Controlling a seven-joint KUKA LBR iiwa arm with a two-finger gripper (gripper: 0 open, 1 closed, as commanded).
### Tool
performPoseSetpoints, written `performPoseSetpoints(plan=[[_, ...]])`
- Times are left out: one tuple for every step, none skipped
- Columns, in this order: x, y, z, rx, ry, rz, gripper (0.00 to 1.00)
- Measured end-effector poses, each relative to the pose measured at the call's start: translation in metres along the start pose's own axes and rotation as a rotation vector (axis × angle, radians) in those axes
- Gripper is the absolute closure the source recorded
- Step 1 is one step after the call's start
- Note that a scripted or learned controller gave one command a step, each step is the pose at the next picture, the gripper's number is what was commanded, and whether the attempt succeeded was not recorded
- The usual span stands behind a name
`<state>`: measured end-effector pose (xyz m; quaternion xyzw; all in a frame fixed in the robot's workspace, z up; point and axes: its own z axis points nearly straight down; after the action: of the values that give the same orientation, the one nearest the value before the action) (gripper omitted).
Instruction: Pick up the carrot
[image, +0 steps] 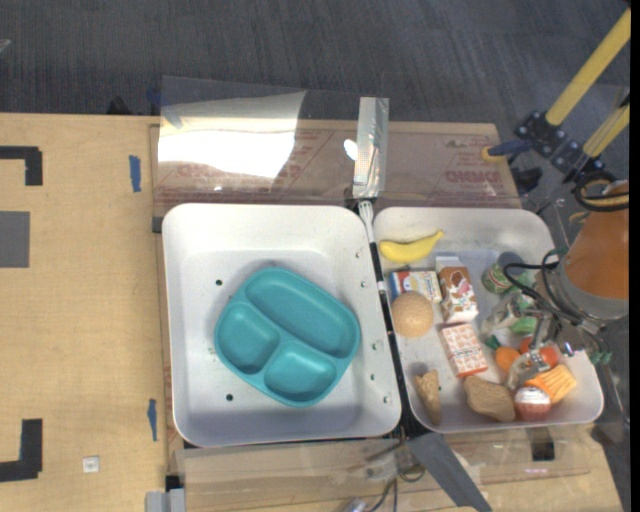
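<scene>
The gripper (540, 345) hangs low over the right bin (480, 222), among cluttered toy food; whether it grips anything I cannot tell. The carrot (507, 356) (a small orange piece) lies just left of it. Nearby sit a banana (411, 247) and small cartons (457, 290), print too small to read. The left bin (200, 240) holds a teal tray (287, 334).
</scene>
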<state>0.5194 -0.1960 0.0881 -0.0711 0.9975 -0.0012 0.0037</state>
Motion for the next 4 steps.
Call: performPoseSetpoints(plan=[[0.02,0.076,-0.002,-0.001,-0.007,-0.054,0.0],[0.017,0.076,-0.014,0.002,-0.017,-0.054,1.0],[0.02,0.047,-0.137,0.002,-0.004,-0.408,1.0],[0.017,0.049,-0.147,0.002,-0.011,-0.407,1.0]])
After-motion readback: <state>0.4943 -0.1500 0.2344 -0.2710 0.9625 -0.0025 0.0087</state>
